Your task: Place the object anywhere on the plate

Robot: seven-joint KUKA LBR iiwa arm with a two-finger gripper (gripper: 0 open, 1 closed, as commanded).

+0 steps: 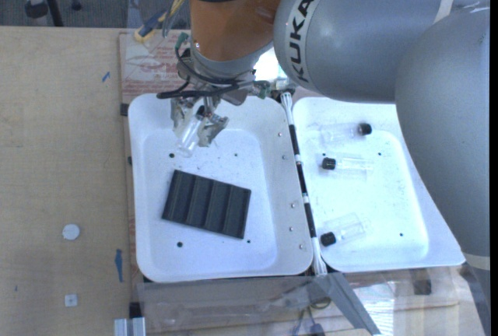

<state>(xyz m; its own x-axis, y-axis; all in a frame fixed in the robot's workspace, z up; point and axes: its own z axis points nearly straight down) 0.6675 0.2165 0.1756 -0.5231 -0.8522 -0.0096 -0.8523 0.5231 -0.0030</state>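
arm (350, 31) reaches over the left bin's (148, 249) far edge | plate (207, 204), dark and ribbed, lies in the left bin's near half | gripper (194, 128) hangs beyond the plate, fingers clasping a clear vial (189, 141) | three clear vials in right bin (443, 249)

Wooden bench (54, 132) bears two white bins (148, 249).
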